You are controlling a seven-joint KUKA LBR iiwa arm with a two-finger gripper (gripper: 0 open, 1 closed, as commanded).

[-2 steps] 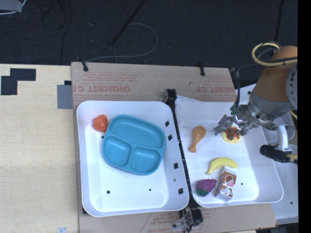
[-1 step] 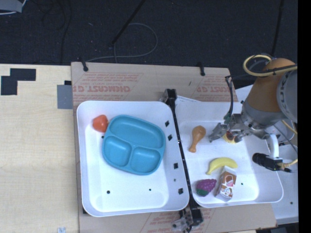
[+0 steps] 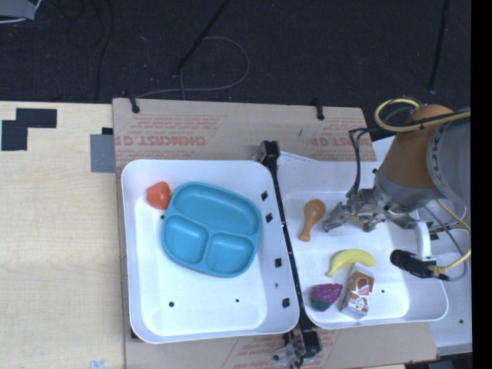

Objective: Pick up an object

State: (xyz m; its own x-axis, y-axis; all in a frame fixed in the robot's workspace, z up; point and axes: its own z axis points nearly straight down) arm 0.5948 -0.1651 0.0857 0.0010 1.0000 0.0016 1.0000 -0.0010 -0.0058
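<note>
Arm enters from right of frame, orange band at upper right. Gripper (image 3: 344,217) sits low in right bin (image 3: 430,310), center-right of frame, fingers spread apart with nothing between them, tips just right of chicken drumstick (image 3: 310,218), apart from it, not touching. Below gripper: banana (image 3: 350,261), then purple grapes (image 3: 326,295) and small carton (image 3: 357,294) side by side at bin's lower edge. Left bin (image 3: 146,298) holds blue divided plate (image 3: 211,228) tilted, with orange-red tomato-like fruit (image 3: 158,195) touching its upper left rim. Both bins rest on cardboard sheet (image 3: 231,133)
</note>
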